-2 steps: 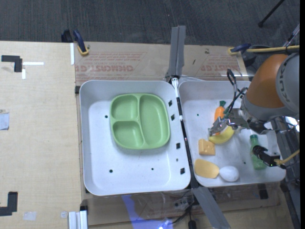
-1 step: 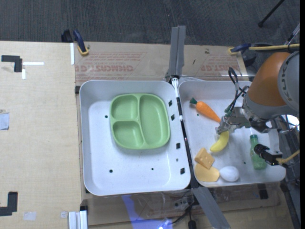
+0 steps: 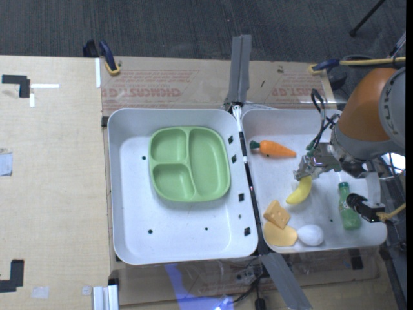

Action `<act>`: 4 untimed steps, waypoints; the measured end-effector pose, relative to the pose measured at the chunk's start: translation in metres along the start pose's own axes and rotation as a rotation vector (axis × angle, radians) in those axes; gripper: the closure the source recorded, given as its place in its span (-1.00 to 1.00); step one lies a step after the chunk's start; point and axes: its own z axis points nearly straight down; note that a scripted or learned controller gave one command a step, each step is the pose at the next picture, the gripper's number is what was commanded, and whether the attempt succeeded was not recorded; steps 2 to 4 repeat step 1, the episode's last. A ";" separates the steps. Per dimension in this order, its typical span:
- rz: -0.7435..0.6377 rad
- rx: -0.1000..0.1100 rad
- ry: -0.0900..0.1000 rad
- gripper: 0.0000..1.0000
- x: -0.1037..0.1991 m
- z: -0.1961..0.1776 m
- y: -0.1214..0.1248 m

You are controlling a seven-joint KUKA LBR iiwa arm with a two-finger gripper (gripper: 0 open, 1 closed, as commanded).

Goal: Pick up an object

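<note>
In the right bin [image 3: 322, 124] lie an orange carrot [image 3: 276, 149], a yellow banana [image 3: 299, 193], a cheese wedge [image 3: 277, 214], a yellow disc [image 3: 281, 236], a white egg [image 3: 311, 235] and a green bottle [image 3: 349, 210]. My gripper [image 3: 308, 170] hangs low in this bin, right at the banana's upper end and just right of the carrot's tip. The banana rests on the bin floor, slanting down to the left from the gripper.
The left bin [image 3: 129, 192] holds a green divided plate [image 3: 190, 164]. A ridge with black clips [image 3: 244, 173] separates the two bins. The arm's orange band [image 3: 364, 112] looms over the right bin's far right corner.
</note>
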 end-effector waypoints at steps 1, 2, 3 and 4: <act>0.094 -0.002 -0.003 1.00 0.056 -0.084 0.082; 0.094 -0.002 -0.003 1.00 0.056 -0.084 0.082; 0.094 -0.002 -0.003 1.00 0.056 -0.084 0.082; 0.094 -0.002 -0.003 1.00 0.056 -0.084 0.082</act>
